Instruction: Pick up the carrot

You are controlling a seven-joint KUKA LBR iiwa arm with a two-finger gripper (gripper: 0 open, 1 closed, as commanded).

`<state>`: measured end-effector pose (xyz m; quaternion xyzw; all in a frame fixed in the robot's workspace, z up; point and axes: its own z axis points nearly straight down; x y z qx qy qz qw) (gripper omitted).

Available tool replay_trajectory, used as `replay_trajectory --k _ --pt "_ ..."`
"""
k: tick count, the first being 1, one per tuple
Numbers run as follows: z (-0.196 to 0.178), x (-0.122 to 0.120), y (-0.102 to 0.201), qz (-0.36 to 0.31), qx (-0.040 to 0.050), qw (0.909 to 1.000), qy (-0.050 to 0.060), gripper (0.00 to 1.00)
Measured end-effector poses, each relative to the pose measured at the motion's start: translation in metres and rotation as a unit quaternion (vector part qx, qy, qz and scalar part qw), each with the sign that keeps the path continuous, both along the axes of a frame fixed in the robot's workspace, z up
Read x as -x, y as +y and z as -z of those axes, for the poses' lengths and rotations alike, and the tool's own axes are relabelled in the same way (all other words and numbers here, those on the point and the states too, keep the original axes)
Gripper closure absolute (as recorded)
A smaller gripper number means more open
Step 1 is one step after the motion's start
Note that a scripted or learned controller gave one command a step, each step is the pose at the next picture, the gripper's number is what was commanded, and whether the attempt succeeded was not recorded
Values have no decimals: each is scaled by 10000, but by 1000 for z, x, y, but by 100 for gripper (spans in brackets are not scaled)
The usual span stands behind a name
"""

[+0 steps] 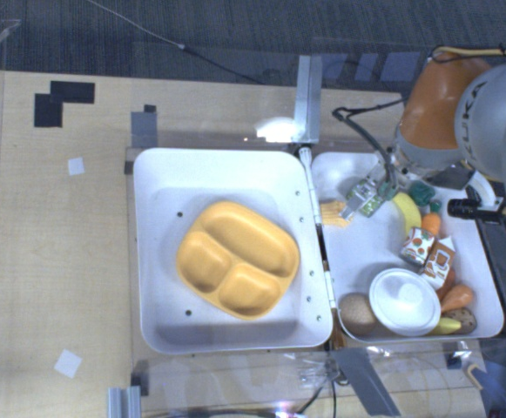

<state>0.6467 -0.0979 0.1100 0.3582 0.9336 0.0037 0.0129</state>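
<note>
You see the gripper [367, 197] hover at 11 o'clock in the right bin [348, 259], fingers seemingly apart around nothing, because the carrot [431, 225] lies away at 3 o'clock, wedged between banana [407, 209] and cartons [428, 255].

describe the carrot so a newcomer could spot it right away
Look in the right bin, along its far right side. Below the arm, past the yellow banana, the carrot is a small orange stub with a green top, just above the white-and-brown cartons. A second, larger orange piece lies lower, beside the white bowl.
</note>
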Motion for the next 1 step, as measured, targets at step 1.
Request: replay_trajectory --k 1 --pt "21 53 -46 -170 6 9998 85 0"
